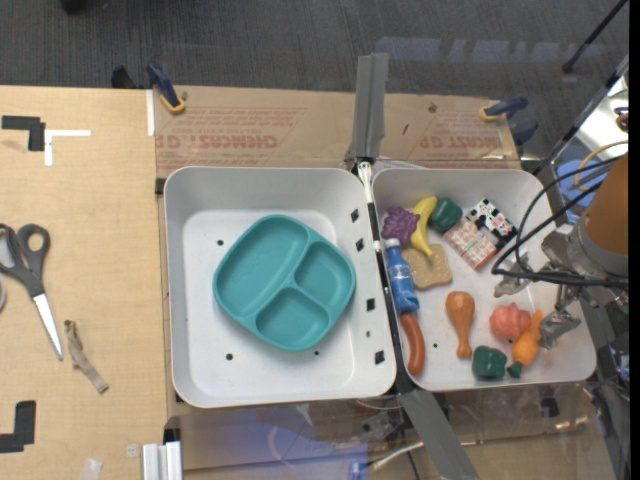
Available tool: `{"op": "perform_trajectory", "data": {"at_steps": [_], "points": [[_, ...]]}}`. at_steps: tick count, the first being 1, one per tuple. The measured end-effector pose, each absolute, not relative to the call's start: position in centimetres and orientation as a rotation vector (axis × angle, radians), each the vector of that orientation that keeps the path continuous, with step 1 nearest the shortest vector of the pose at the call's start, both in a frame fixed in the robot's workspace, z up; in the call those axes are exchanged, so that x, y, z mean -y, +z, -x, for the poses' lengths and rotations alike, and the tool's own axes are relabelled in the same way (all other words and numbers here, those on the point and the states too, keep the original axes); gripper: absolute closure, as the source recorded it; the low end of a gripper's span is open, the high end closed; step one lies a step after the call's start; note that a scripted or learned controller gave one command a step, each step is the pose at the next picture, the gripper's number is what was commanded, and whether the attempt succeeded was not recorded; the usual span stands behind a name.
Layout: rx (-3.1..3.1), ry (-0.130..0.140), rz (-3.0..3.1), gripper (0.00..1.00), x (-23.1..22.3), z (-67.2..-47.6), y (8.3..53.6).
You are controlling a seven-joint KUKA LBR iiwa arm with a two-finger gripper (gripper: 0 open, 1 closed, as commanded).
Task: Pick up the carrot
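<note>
Robotics lab, two white bins (180, 298) clamped to a bench, taped cardboard (70, 298), grey office carpet (300, 18), cabled arm (600, 218)

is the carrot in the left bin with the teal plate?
No, the carrot lies in the right bin, near its lower right corner beside a pink toy; the teal plate sits in the left bin.

A single fixed camera hangs above the bench and looks down at a slant, far enough off to take in both white bins whole: the left bin (180, 288) sits mid-frame, the right bin (560, 368) toward the right side. Beyond them the view reaches dark carpet (300, 18) at the top, and a cardboard sheet (75, 268) spreads across the left.
</note>
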State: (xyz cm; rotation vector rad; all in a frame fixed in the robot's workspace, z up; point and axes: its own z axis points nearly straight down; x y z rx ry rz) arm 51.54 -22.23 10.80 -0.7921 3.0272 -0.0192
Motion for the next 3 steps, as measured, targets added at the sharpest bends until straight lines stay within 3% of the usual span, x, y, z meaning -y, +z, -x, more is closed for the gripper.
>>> {"op": "perform_trajectory", "data": {"at_steps": [1,2,3], "points": [[-2.995,-0.002,0.939,0.0,22.0,-48.7,9.3],[-2.989,-0.004,0.947,1.0,21.8,-48.9,10.3],[-2.964,0.001,1.028,1.0,15.9,-50.8,18.3]]}}
